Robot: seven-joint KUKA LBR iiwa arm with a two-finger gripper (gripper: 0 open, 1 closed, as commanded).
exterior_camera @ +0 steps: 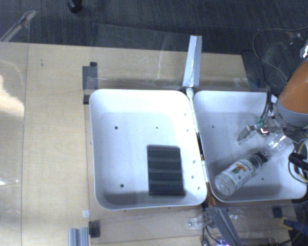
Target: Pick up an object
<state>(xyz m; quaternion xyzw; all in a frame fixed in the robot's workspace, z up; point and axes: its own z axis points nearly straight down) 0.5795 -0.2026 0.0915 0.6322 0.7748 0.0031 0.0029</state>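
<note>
Left bin (pixel 100 137): a black ribbed block (pixel 166 170) is lying toward 5 o'clock, flat on the floor. Right bin (pixel 220 106): a clear plastic bottle (pixel 241 170) is lying on its side at 6 o'clock, cap pointing toward 2 o'clock. Hand (pixel 257 129): hovering just beyond the cap at 2 o'clock, apparently carrying nothing; its opening cannot be told. Handling note: the fingers are best straddling the bottle's body crosswise, since it is likely to roll.
</note>
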